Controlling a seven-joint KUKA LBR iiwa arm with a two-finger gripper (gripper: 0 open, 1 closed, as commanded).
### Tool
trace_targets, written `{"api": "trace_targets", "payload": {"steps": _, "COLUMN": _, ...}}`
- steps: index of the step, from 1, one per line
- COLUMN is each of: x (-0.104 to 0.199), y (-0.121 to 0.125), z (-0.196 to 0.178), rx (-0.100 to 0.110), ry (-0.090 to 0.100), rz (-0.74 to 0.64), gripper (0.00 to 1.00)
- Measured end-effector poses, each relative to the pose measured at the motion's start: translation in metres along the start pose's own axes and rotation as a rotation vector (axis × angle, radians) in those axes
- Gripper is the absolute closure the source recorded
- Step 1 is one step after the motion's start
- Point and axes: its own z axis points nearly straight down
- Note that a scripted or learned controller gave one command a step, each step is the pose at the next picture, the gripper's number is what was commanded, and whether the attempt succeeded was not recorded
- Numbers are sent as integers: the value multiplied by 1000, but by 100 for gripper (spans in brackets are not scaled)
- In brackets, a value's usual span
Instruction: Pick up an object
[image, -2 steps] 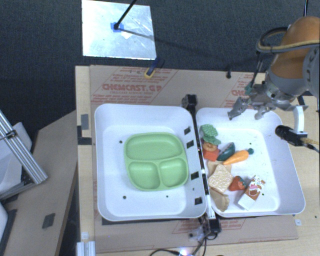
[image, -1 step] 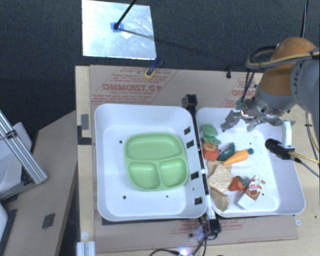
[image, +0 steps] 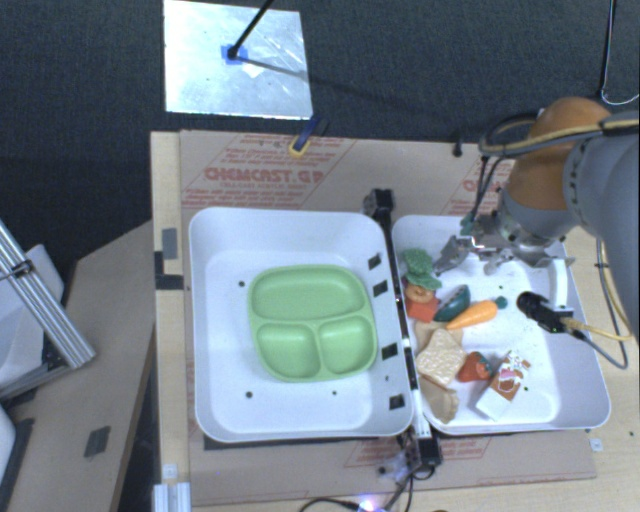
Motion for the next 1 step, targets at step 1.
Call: {"api": "trace_targets", "payload": {"steps": 1, "x": 0, "y": 2, "z": 35, "rx": -6, "ry": -1, "rz": 0, "gripper": 0}}
